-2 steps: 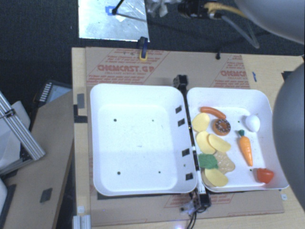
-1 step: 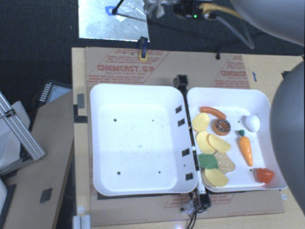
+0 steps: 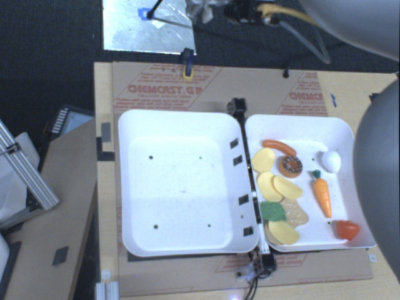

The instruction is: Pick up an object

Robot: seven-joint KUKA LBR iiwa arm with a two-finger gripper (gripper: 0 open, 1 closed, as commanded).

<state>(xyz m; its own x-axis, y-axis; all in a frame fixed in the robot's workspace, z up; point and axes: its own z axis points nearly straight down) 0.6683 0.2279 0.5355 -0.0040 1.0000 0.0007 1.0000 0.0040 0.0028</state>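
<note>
Looked down on a cardboard-topped bench [image 3: 162,86] over dark floor. Found the left bin [image 3: 134,127] at 9 o'clock, wide and flat. Found the right bin [image 3: 300,121] at 3 o'clock packed close: sausage [image 3: 279,147], donut [image 3: 291,165], egg [image 3: 330,161], carrot [image 3: 322,196], tomato [image 3: 347,229]. Spotted the gripper [image 3: 209,0] at 12 o'clock, beyond the bench, blurred; could not tell its state. Noted the arm [image 3: 378,167] overhanging that bin's 3 o'clock rim.

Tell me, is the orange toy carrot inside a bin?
Inside: the orange toy carrot lies flat in the right white bin.
</note>
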